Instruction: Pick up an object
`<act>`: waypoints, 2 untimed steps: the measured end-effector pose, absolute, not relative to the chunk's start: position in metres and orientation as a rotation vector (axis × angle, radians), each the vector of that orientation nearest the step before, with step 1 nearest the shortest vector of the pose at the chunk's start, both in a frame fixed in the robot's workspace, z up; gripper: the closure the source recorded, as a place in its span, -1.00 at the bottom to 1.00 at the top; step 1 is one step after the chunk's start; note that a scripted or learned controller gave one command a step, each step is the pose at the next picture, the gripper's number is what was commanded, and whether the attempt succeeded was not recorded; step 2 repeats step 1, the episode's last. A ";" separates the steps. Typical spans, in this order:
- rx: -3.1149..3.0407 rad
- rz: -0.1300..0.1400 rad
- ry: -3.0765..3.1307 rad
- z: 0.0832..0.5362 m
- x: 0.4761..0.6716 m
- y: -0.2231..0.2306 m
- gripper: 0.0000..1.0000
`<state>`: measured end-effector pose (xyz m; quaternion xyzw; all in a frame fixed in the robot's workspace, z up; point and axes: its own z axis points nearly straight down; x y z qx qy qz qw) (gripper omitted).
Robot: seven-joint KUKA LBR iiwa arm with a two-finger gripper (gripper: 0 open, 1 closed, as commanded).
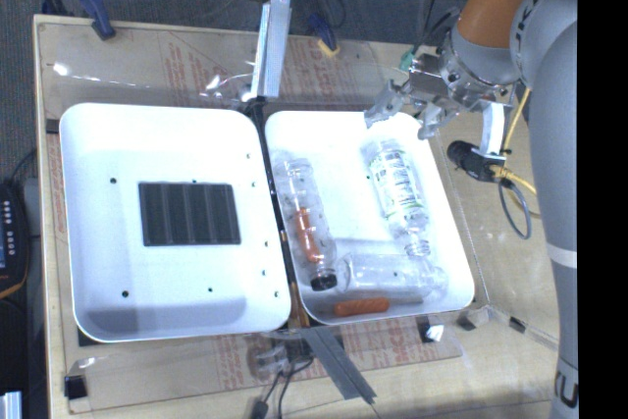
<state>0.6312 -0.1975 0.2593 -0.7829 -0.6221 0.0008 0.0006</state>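
Gripper (pixel 404 117) jaws apart, empty, above right bin (pixel 458 240); labelled clear bottle (pixel 396 183) likely light, slippery: grip mid-body.

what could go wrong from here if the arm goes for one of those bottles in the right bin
1. The clear bottles are see-through on a white bin, so a grasp could land off-centre and slip.
2. The right bin is crowded: the bottle with the black cap lies along the left wall and another bottle near the front wall, leaving fingers little room.
3. The gripper hangs over the bin's far rim; coming straight down there could strike the rim.
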 end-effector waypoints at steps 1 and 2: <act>-2.601 0.006 -1.755 0.239 0.646 -0.174 -1.00; -2.601 0.006 -1.755 0.239 0.646 -0.174 -1.00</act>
